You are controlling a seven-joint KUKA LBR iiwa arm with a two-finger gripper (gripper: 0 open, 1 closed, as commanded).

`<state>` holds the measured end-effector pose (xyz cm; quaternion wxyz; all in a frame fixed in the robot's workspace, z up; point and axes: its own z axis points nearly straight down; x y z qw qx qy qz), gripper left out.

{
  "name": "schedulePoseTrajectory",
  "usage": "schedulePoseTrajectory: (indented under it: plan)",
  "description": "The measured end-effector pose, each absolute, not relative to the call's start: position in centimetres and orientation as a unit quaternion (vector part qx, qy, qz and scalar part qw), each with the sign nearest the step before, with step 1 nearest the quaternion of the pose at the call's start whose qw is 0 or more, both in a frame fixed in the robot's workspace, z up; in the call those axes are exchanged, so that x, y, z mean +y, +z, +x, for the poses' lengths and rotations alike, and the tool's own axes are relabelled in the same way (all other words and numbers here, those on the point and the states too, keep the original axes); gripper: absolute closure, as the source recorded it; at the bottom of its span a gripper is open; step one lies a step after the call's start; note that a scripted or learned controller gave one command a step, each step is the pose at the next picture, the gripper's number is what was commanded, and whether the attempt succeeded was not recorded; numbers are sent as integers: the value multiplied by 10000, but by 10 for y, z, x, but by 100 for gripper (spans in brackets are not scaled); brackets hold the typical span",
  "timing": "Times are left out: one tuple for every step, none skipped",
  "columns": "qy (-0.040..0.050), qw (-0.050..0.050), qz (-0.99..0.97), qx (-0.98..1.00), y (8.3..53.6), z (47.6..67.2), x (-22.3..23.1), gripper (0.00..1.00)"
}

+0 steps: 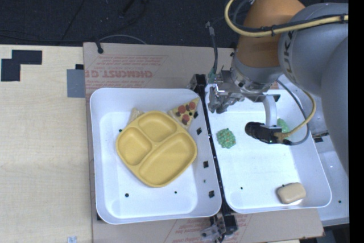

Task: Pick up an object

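Note:
My gripper [219,103] hangs over the far left corner of the right bin [318,193], close to the wall between the two bins. Just below it a small green knobbly ball [226,138] lies on the bin floor, apart from the gripper. A tan, bread-like lump [292,193] rests near the front right corner of that bin. Further right, a small green thing [282,123] is partly hidden by the robot's wrist parts.
The left bin [108,179] holds a yellow divided plate [157,148], with a pizza-slice toy [187,112] at its far right edge. The grey arm with its orange band [267,23] reaches in from the upper right. Cardboard lies under both bins.

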<state>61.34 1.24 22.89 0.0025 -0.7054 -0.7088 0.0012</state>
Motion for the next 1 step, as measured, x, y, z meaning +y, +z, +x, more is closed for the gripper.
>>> schedulePoseTrajectory:
  plan:
    - [1,14,-7050,-7092,238,608,66,100]
